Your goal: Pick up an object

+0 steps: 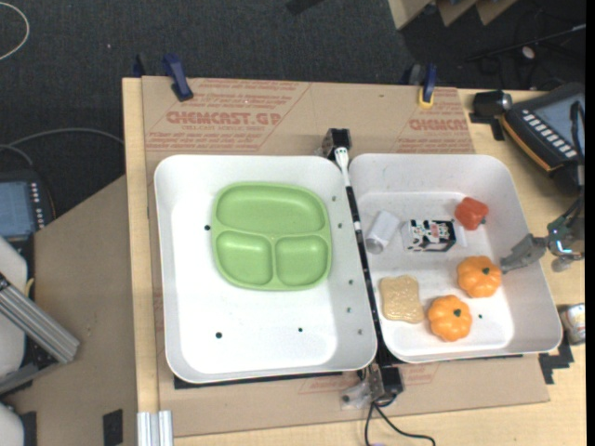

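The right bin (521,328) holds several small things. Two orange toy pumpkins lie in it, one (479,277) near the right wall and one (449,317) toward the front. A red piece (471,213) sits at the back right. A black-and-white carton (431,235) lies in the middle, with a grey cup (378,229) on its side to the left of it. A tan cracker (402,298) rests at the front left. My gripper (525,252) reaches in over the bin's right wall, its tip just right of the nearer-right pumpkin, with nothing seen in its hold.
The left bin (186,333) carries a green divided plate (271,235) in its back half. A black divider strip (355,240) runs between the bins. Blue and yellow clamps (177,75) hold the cardboard base at the back. Equipment (544,133) sits at the right.
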{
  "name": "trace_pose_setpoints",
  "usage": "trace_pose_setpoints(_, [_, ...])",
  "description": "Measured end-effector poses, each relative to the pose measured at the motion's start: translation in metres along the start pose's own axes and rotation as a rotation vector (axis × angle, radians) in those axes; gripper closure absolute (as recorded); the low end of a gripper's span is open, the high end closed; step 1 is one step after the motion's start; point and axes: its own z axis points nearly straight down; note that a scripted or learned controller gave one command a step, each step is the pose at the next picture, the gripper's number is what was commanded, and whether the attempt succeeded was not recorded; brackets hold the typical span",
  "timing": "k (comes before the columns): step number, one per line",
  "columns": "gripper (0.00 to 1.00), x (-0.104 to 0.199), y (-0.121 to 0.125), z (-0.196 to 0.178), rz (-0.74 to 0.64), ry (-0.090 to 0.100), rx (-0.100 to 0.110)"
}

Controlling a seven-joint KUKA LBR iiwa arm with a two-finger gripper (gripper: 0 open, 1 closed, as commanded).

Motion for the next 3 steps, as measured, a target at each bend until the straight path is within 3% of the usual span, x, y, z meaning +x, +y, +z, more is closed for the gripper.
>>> trace_pose_setpoints(1, [0.00,0.000,0.001,-0.044,-0.002,-0.002,-0.006])
trace_pose_setpoints(2, [0.00,0.002,-0.002,0.068,0.000,0.006,0.010])
trace_pose_setpoints(3, [0.00,-0.001,0.002,-0.043,-0.003,-0.004,-0.011])
